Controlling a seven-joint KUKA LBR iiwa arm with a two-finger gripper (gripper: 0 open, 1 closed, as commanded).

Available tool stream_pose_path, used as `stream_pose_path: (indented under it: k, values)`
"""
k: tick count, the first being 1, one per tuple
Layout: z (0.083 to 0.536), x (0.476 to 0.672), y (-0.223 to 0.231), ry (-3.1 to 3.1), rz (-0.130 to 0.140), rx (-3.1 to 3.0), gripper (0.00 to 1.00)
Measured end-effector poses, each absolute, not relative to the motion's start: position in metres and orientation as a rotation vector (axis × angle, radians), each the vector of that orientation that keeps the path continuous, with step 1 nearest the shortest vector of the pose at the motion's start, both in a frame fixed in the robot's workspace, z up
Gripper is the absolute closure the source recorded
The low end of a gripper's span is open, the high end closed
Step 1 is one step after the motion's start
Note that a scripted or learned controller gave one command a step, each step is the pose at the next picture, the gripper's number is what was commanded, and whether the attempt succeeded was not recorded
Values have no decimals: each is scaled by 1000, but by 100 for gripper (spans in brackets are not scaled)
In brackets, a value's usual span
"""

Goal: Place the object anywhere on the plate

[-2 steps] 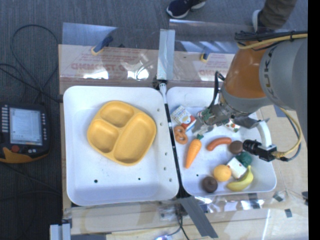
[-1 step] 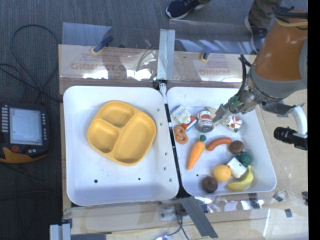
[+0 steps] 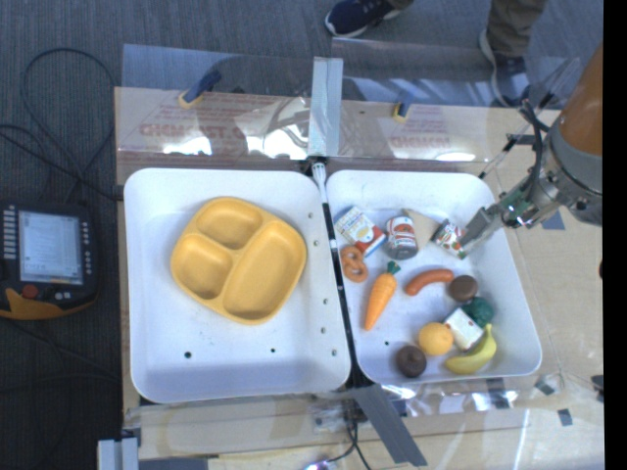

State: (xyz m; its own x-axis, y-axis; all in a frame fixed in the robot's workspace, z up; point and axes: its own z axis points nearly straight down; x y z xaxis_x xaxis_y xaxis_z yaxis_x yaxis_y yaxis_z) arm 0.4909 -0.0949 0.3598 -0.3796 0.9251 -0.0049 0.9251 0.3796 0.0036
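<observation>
- Gripper [image 3: 477, 230] sits low over the right bin [image 3: 524, 346], near its far right wall, with its tip against or just beside a small red-and-white packet [image 3: 449, 237].
- You cannot tell from this slant whether it is open, closed or has the packet.
- Packet lies in the right bin, near a can [image 3: 401, 236] and above a sausage [image 3: 429, 281]; it looks like the likely target, since the task names no item.
- Yellow plate [image 3: 238, 259] sits in the left bin [image 3: 147, 360], three compartments, nothing on it.
- Step in hand, by my read: the pick stage, transfer not yet done.
- Next move calls for a confirmed hold on the packet, a lift clear of the divider, a carry left across the carton [image 3: 355, 228] and pretzel [image 3: 353, 262], then a release over any compartment.
</observation>
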Motion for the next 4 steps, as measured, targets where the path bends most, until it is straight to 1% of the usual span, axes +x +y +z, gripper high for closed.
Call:
stream_pose_path:
  k: [1, 2, 3, 4]
  values:
    - [325, 485, -95, 2539, -7, 1853, 100]
    - [268, 483, -122, 2505, -10, 1905, 100]
    - [234, 484, -134, 2372, -6, 2067, 100]
    - [210, 498, -23, 2327, -7, 2119, 100]
